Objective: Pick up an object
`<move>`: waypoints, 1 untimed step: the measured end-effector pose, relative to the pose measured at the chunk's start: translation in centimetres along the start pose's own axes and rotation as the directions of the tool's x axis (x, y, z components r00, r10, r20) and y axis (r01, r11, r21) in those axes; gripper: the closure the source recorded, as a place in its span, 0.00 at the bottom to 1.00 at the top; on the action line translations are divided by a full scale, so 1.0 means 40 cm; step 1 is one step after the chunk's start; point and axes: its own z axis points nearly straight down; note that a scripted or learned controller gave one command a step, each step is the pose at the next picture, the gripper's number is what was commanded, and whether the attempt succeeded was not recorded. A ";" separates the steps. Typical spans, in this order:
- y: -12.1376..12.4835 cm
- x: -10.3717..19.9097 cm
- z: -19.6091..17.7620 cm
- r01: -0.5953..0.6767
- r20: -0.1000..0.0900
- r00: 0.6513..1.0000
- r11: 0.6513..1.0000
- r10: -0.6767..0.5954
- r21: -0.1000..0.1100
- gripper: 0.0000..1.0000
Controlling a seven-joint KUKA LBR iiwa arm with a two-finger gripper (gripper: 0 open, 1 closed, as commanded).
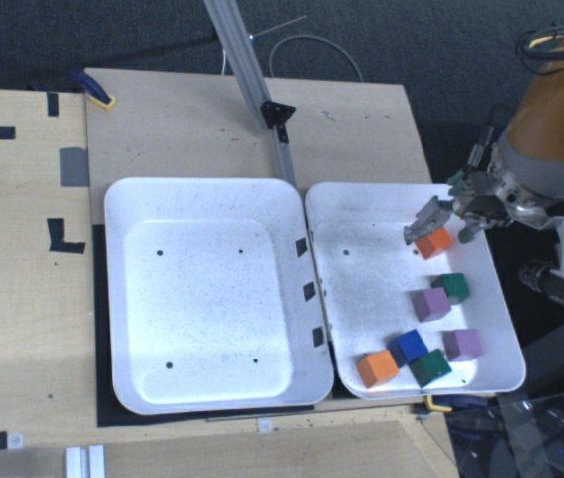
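Note:
My gripper (pixel 443 229) hangs over the upper right part of the right bin (pixel 362 267). Its two grey fingers stand spread apart, open. A small orange block (pixel 435 242) sits right at the fingertips, between and just below them, and I see no firm grip on it. Further down the same bin lie a green block (pixel 451 287), a purple block (pixel 429 303), another purple block (pixel 461 344), a blue block (pixel 409 347), a second green block (pixel 428 367) and a second orange block (pixel 378 367).
The left bin (pixel 123 267) stands beside the right one, their rims touching. A slanted metal pole (pixel 247 63) runs from the top down to the bins' shared back edge. The arm's orange band (pixel 546 118) rises at the right.

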 end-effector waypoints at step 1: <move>-0.136 0.056 0.360 -0.001 -0.003 1.000 1.000 0.001 0.010 0.00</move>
